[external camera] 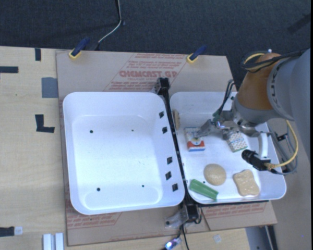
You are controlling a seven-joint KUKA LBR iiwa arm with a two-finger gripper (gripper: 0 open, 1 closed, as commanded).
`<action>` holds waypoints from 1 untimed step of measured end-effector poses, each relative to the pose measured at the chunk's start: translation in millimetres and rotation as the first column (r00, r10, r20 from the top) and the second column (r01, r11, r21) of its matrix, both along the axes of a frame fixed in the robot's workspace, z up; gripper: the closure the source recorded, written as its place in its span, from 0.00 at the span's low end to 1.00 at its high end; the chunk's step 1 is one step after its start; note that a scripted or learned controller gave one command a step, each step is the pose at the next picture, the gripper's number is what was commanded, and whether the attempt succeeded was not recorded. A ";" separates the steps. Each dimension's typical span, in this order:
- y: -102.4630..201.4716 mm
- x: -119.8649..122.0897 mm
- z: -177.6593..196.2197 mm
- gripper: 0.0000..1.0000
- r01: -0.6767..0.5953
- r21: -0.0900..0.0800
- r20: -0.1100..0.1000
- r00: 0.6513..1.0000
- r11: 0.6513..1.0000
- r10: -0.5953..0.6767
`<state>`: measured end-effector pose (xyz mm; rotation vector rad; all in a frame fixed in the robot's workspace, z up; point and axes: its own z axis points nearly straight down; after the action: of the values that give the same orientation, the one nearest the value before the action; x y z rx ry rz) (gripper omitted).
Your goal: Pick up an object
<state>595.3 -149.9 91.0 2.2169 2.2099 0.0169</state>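
My gripper (200, 135) reaches down and left from the orange-banded wrist into the right bin (198, 102). Its tip sits right above a small white box with red and blue stripes (195, 144). Just to the right of the gripper lies a speckled packet (236, 139), partly under the wrist. Near the bin's front are a round tan lump (215, 174), a tan sponge-like block (246, 183) and a green bar (203, 189). A thin tan piece (176, 120) leans by the bin's left wall.
The left bin (115, 150) stands beside the right one, separated by a black divider rail (169, 134). Cables loop off the wrist at the right (281, 155). Both bins rest on a brown board (141, 74) held by clamps.
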 end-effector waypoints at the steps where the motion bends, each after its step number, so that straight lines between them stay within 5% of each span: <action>1: -56.0 40.1 0.6 0.00 -0.005 0.001 -0.007 1.000 1.000 0.005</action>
<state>635.4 -205.9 91.6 2.2161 2.2191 0.0103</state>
